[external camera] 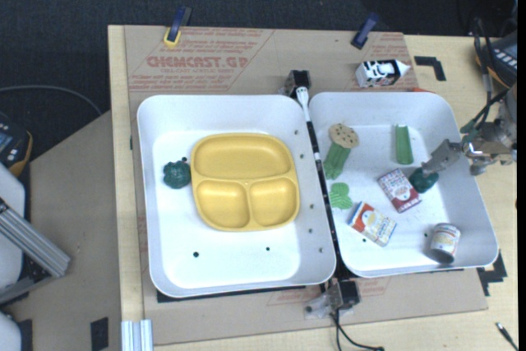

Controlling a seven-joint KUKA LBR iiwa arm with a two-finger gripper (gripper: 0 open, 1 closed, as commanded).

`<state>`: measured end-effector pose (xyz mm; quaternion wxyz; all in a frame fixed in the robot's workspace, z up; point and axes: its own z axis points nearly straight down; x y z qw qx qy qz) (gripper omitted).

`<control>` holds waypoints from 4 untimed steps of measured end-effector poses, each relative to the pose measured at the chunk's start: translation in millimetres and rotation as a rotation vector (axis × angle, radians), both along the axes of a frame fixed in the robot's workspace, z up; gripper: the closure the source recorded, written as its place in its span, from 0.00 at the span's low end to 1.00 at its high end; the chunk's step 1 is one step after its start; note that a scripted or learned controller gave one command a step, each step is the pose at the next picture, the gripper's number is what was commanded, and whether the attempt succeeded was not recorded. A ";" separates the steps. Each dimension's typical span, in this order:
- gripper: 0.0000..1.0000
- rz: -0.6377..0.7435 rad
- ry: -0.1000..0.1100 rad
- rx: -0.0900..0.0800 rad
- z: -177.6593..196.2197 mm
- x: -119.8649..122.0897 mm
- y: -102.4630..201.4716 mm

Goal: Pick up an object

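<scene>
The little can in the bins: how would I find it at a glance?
Look in the right white bin, at its near right corner. The small can lies on its side there, alone, silvery and round, unlike the flat red-and-white packet to its left.

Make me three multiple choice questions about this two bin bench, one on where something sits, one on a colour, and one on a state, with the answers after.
1. Where does the yellow divided tray lie?
A. in the left bin
B. in the right bin
C. on the bare bench

2. What colour is the small lumpy toy beside the tray?
A. red
B. dark green
C. white

3. How does the small can in the right bin lie?
A. stacked on the tray
B. hanging over the bin's rim
C. on the bin floor near the front right corner

Answers: 1 A, the tray fills the middle of the left bin. 2 B, it is dark green against the white floor. 3 C, it rests on the floor by that corner.
</scene>
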<state>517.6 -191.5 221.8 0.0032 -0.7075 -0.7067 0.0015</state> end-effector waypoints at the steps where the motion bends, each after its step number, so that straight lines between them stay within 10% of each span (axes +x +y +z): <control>1: 0.00 0.001 0.001 0.001 -62.8 4.2 1.0; 3: 0.00 0.001 -0.002 0.000 -138.4 3.1 12.0; 4: 1.00 0.000 -0.006 -0.002 -126.7 3.8 11.5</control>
